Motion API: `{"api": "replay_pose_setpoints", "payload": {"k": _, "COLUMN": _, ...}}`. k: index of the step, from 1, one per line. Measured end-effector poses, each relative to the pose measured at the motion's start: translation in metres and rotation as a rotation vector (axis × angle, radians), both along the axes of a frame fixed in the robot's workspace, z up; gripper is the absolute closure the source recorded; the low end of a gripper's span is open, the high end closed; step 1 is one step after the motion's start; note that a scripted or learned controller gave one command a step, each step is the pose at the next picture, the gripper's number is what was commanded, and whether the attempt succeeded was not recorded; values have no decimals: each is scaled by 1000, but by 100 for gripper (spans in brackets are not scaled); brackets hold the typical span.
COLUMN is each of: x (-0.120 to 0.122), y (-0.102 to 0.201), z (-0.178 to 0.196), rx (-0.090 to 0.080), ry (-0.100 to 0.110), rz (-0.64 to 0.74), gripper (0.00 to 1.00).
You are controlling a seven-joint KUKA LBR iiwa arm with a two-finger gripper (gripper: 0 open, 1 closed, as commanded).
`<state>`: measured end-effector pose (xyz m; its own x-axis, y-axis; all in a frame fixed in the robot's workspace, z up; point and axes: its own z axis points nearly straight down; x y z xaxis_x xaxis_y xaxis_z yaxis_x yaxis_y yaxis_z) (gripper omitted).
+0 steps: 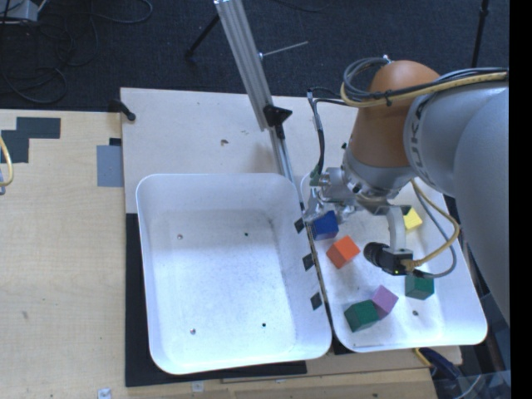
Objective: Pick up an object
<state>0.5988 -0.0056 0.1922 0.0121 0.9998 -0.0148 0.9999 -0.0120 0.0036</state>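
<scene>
My gripper (326,209) hangs over the left edge of the right bin (462,327), below the arm's orange wrist band. A blue cube (325,224) sits between its fingertips, and the fingers look shut on its top. The cube overlaps the rim between the two bins and appears lifted off the floor. Just below and to its right, an orange cube (342,251) lies on the bin floor.
The right bin also holds a yellow cube (412,219), a teal cube (419,287), a purple cube (385,298) and a green cube (361,315). The left bin (150,191) lies beside it. A slanted metal rail (249,65) rises behind the bins.
</scene>
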Motion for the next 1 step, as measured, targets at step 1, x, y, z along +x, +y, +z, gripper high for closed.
{"api": "replay_pose_setpoints", "payload": {"k": 1, "x": 0, "y": 1, "z": 0, "rx": -1, "ry": 0, "rz": 4, "gripper": 0}}
